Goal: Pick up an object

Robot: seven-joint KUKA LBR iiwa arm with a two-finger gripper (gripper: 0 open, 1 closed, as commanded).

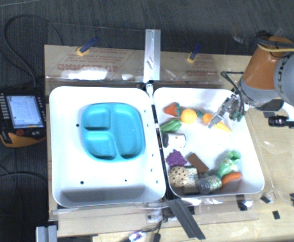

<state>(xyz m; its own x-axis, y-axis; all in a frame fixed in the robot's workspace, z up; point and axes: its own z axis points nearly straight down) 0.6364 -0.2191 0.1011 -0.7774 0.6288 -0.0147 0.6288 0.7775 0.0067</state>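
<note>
The arm is at the reaching stage of the pick: the gripper (221,114) hangs low over the far right part of the right bin (255,155), close to its right wall, and its fingers look parted with nothing between them, though they are small here and hard to read. The likeliest target is the yellow piece (223,127) lying just beside the fingertips, with a small orange piece (207,118) on the other side; which one it means to take I cannot tell. The next move calls for dropping squarely over one piece and closing without nudging it against the wall. The same bin holds a yellow ball (188,116) and a red and green toy (172,109) near its far edge, a purple grape bunch (175,158) and a brown block (198,162) in the middle, and a cookie (176,176) and carrot (231,177) along its near edge. The left bin (66,150) carries a blue divided tray (112,131), lying flat near its centre
</note>
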